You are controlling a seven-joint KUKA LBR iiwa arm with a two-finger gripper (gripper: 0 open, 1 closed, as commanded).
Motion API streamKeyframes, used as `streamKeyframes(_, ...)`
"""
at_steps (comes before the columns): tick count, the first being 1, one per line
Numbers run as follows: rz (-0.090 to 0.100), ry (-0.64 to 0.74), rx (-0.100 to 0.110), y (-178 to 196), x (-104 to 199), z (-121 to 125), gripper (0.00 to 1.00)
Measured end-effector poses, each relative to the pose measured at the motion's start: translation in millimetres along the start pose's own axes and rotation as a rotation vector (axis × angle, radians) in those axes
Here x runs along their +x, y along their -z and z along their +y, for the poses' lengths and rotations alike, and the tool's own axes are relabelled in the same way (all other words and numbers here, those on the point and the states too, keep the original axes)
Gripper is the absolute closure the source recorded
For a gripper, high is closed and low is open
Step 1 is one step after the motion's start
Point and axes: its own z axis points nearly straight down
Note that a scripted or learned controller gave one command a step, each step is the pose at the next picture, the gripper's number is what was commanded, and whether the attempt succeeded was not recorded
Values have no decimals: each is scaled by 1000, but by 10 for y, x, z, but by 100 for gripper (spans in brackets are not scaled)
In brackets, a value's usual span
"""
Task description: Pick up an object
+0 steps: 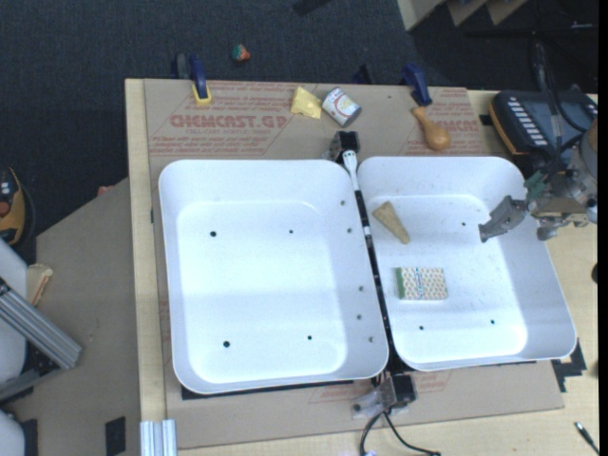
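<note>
a wooden bench (142, 255) seen from above at a slant, standing on dark carpet, with two shallow white bins side by side on a brown cardboard sheet printed with red lettering.

the left bin (190, 198) takes up the left and middle of the bench; a few small dark dots mark its floor.

behind the bins, along the far edge of the cardboard, sit a blue and yellow clamp (199, 79), a yellow wedge-shaped piece (306, 103) and, just beside it, a small white and grey block (340, 106). a little further right there is another blue clamp (415, 84), with a tan wooden object with a rounded end (432, 129) near it.

the right bin (541, 321) touches the left bin along a dark seam. inside it, near the left wall toward the back, lies a tan cone-shaped piece (390, 221), tilted on its side. in front of it, well apart, a small flat packet with a green and white pattern (422, 283) lies on the bin floor, roughly in the middle.

at the right edge, the gripper (498, 222) reaches in over the right rim of the right bin, its grey finger pointing down and left above the bin floor. it is apart from both objects, with nothing visibly between its fingers; whether it is open or closed cannot be told.
</note>
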Motion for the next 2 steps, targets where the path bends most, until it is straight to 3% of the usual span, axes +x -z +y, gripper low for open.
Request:
streamKeyframes(1,-1,1,-3,107,0,7,100)
streamKeyframes(2,-4,4,-20,1614,226,65,100)
